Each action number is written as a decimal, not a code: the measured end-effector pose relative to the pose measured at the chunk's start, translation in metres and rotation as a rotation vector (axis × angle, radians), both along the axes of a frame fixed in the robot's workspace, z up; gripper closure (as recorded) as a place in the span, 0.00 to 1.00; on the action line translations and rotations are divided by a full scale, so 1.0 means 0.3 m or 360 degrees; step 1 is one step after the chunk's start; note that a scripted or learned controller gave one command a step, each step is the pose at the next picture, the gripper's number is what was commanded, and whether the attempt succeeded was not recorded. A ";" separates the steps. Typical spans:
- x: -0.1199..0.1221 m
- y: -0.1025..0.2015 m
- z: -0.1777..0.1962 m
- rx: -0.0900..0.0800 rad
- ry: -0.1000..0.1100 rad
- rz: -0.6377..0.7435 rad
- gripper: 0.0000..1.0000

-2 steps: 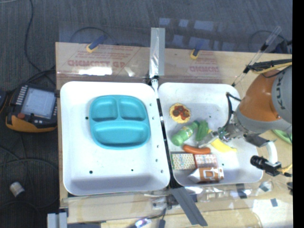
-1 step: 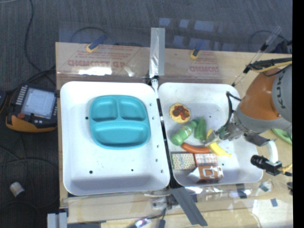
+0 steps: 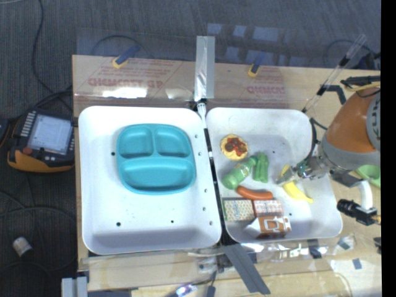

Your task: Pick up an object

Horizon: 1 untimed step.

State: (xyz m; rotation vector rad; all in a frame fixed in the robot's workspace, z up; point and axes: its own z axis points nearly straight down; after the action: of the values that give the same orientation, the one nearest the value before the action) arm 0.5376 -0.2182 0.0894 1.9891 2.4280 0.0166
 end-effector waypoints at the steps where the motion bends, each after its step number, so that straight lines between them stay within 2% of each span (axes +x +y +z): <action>1: 0.088 0.013 0.000 -0.0023 0.0004 0.0315 1.00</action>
State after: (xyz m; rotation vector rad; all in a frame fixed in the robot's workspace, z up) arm 0.5640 -0.2142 0.0894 1.7359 2.6078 -0.0036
